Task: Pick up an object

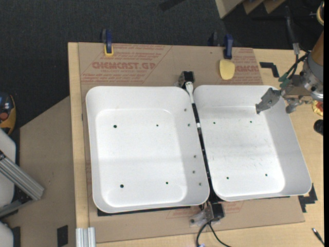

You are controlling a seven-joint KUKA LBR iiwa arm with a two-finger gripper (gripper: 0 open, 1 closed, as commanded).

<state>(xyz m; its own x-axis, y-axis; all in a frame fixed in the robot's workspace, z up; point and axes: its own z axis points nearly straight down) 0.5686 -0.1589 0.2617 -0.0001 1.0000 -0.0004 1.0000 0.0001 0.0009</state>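
arm: entering from right | end effector [278,102]: fingers spread, nothing between

**Surfaces on the worktop**

The two bins, left [139,148] and right [247,143], look like smooth white plastic with a soft sheen. Beneath them lies a matt brown board [169,60], cardboard-like, printed with red lettering. The worktop [51,138] looks like pale, dull wood. The pincer [280,101] appears grey metal. The floor [77,9] beyond looks dark and rough, like carpet.

One fixed camera looks down at a slant from above, taking in both white bins [146,99] and the bench [82,138].
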